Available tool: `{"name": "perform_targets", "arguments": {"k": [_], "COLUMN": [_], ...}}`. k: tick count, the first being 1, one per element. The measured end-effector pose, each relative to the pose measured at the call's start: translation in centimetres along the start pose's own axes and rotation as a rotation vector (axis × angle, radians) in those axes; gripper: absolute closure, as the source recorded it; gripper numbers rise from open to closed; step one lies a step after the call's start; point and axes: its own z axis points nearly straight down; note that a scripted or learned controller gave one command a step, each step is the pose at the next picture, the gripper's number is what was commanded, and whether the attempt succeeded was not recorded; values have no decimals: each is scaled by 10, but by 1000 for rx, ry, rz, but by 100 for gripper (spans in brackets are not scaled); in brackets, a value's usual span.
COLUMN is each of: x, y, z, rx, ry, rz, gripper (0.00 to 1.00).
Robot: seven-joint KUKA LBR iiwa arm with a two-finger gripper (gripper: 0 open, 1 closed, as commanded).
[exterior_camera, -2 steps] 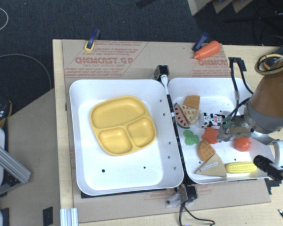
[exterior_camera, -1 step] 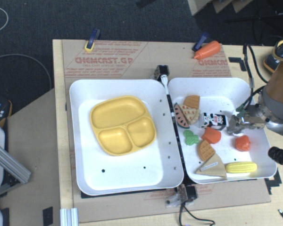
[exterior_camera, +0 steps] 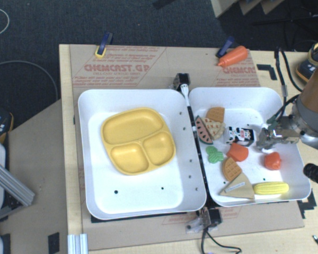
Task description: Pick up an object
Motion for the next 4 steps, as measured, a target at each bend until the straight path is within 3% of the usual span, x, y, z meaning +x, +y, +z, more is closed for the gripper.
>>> {"name": "perform_targets", "arguments": {"k": [1,2,4], "x": [53,88,92], "y": [29,43,51], "z": [-8,12,2], "rx": [-1,6,1], "ry": [2,3,0], "rz": [-6,-3,-1], "gripper": [100,100,100]}}
